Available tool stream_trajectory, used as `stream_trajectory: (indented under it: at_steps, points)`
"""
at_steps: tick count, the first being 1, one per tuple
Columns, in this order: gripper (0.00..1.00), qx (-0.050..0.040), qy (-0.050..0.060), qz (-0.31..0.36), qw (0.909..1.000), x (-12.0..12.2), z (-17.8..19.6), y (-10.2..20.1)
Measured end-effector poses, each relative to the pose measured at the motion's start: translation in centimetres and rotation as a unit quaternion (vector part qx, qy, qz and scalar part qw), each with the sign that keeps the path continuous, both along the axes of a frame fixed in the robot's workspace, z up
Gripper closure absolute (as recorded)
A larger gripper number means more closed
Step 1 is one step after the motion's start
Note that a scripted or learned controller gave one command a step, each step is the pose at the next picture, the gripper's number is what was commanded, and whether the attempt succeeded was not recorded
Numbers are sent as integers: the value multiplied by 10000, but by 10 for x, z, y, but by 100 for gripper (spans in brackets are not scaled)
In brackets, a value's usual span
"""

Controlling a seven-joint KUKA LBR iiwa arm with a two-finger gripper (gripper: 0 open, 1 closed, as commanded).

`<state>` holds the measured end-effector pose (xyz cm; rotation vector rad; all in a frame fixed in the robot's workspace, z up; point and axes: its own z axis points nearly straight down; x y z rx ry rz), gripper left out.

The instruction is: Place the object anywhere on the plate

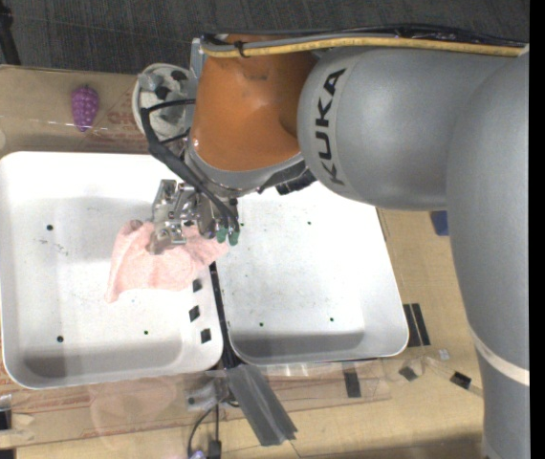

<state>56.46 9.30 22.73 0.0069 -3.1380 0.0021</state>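
Bench front edge (282, 404): nearest to you, at 6 o'clock; brackets, black tape and a cable sit here, below the seam between the bins.
Left bin (24, 256): its raised white rim closes it all round; its floor is open at 9 o'clock and 7 o'clock, so you have free room there.
Right bin (320, 295): its floor is bare from the centre toward 4 o'clock; its rim meets the left bin's rim at the seam.
Pink cloth (148, 261): crumpled on the left bin's floor, just beside the seam; its upper right corner runs up under the tool. You may judge it to be the task's object, though the view does not prove it.
Jaws (175, 229): low over the cloth's upper edge, at 1 o'clock of the cloth. You cannot tell whether they are spread or closed, nor whether cloth lies between them; treat a grasp as unconfirmed.
Arm (387, 122): it enters from 3 o'clock and overhangs the right bin's far half, so that side is crowded.
Plate: I cannot make one out; settle the target before you move.
Purple grape cluster (84, 106): farthest, at 11 o'clock on the bench, outside both bins and well apart from the tool.
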Motion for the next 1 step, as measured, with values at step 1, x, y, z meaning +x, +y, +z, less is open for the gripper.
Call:
stream_trajectory:
  at_steps: [1]
  points:
    - [0,0,-1,-2,10000,0,0,0]
